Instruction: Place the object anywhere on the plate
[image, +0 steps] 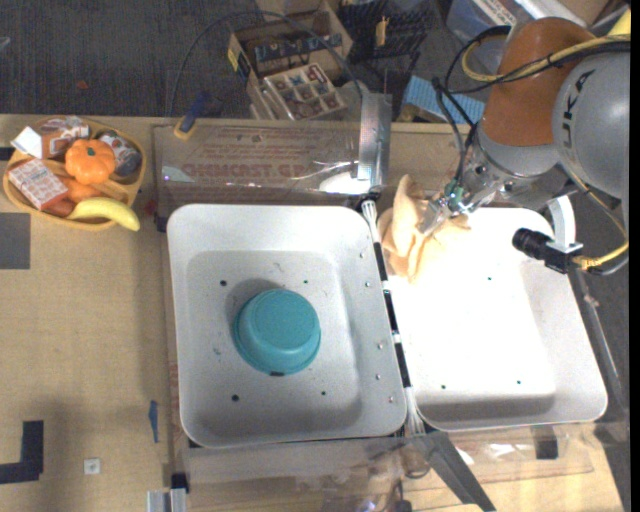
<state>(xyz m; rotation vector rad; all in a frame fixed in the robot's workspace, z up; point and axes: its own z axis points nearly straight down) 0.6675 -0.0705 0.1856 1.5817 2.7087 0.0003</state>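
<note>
Pinching a limp, crumpled cream cloth (408, 232), the claw (447, 208) hangs near a round teal plate (278, 330).

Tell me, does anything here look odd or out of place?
Yes. A pale yellow cloth hangs crumpled from the gripper, draped across the divide between the two bins, over the right bin's far-left corner. The teal plate sits in the left bin, apparently upside down.

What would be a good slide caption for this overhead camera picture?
The arm's tool lifts a pale cloth over the right bin; a teal plate waits in the left bin.
</note>
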